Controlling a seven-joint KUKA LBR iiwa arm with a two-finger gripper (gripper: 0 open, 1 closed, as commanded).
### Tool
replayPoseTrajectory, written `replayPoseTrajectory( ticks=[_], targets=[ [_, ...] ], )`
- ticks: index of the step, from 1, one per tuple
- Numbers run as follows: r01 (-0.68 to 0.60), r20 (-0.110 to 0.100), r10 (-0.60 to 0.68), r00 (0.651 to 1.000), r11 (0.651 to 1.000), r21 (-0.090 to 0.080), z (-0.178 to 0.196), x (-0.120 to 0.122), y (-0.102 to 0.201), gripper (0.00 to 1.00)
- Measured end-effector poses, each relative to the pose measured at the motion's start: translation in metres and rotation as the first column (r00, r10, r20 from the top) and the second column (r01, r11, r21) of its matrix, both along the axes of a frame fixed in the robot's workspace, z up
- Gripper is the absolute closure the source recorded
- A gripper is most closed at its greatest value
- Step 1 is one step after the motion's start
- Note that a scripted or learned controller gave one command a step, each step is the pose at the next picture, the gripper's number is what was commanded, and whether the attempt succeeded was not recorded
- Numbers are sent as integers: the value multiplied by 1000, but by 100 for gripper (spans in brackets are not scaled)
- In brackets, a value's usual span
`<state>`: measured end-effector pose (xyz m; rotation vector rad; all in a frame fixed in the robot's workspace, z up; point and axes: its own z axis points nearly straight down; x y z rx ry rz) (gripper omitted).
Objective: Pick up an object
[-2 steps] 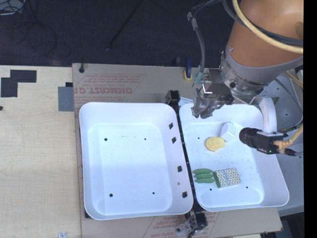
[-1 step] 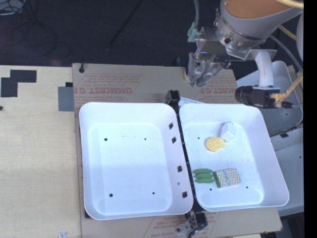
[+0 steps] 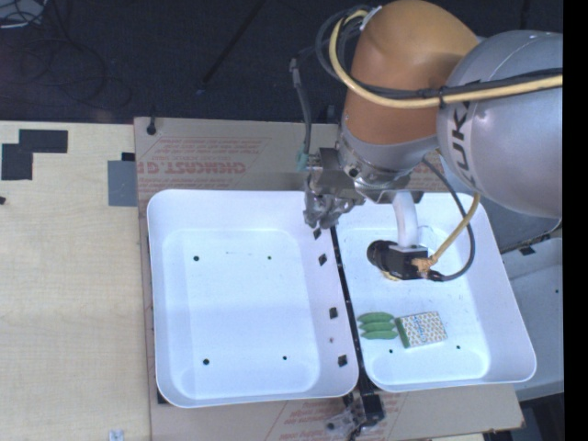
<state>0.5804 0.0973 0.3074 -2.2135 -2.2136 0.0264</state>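
We look down at a slant on two shallow white bins sitting side by side on a sheet of brown cardboard. We take the dark divider [image 3: 333,288] where the bins meet as our landmark.

Right of the divider is the right bin [image 3: 501,324]. Near its front edge, just beside the divider, lies a small green object [image 3: 375,326] with a ribbed, pod-like look. Touching it on the far side from the divider is a small rectangular sponge or pad [image 3: 422,329] with a speckled blue-green face and a yellow edge. These are the likely things to pick up. Left of the divider is the left bin [image 3: 175,246], with a few small dark dots on its floor.

The grey arm with its orange band [image 3: 404,62] comes in from the right and hangs above the far end of the divider. The gripper [image 3: 323,211] sits at the divider's far end, above the seam between the bins. We cannot tell whether it is open or closed, and we see nothing held in it. A white stalk ending in a dark, rounded piece [image 3: 397,259] hangs below the wrist, right of the divider and farther back than the two objects (it may be part of the tool; we cannot be sure).

In our judgement, the main risk is position: a descent from here would meet the bin rims, not an object. The two objects also touch, so a grasp on one could nudge or drag the other.
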Motion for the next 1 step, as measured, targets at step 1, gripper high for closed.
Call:
replayPoseTrajectory(
  ticks=[1],
  targets=[
    [11, 11, -11, 1000, 1000, 1, -17, -24, -108, 100]
  ],
)
